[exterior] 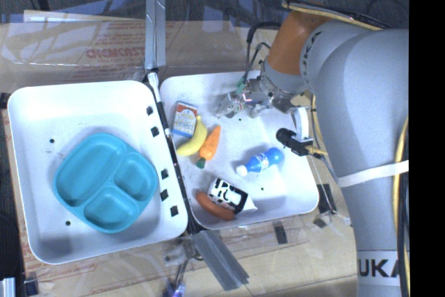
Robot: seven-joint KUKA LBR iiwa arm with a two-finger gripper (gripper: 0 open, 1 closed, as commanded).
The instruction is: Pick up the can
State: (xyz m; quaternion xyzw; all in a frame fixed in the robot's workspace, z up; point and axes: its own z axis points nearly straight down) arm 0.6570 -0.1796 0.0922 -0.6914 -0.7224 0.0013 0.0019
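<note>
A small can-like container (184, 119) with an orange top and a blue-and-white label lies in the right bin (292, 202), close to its left wall. It touches the banana (192, 140) at its lower end. My gripper (235, 103) hangs over the back of the same bin, to the right of the container and a little behind it, with a clear gap between them. Nothing is visibly held in the gripper. The grey arm with its orange band (292, 42) comes in from the right.
Beside the banana lies a carrot (209, 142). A blue bottle (263, 161) lies mid-bin, and a black-and-white item (228, 196) rests on a brown sausage (211, 208) at the front. The left bin (42, 115) holds a blue divided tray (104, 181).
</note>
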